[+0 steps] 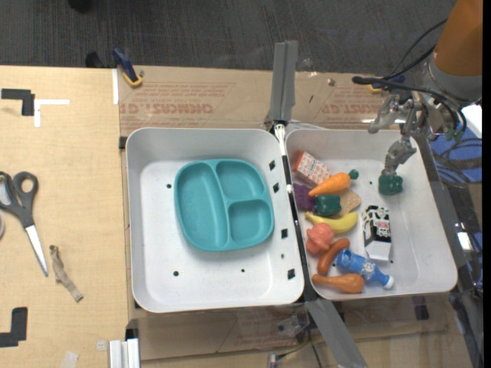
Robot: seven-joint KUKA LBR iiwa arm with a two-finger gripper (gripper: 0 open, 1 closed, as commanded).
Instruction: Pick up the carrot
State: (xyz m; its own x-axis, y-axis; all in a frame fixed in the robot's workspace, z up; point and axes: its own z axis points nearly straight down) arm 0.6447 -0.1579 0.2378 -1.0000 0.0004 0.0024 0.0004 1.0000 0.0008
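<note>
A: Where is my claw point(398, 153), and what does it hold?

B: It hangs over the upper right part of the right bin point(430, 228), its tip pointing down just above a small green toy point(391, 183). Whether my fingers are open or closed I cannot tell; nothing shows between them.

A: And the carrot point(334, 182)?

B: It lies in the same bin, left of my claw and apart from it, orange body slanting up to a green top at the right. It rests on a heap along the bin's left side: a small printed box point(311, 165) above it, a dark green vegetable point(327, 205) and a banana point(337, 222) below, then a blue bottle point(360, 267).

A: The left bin point(146, 228)?

B: It carries a teal divided plate point(225, 204). Scissors point(24, 213) lie on the tabletop point(61, 282) at far left.
</note>
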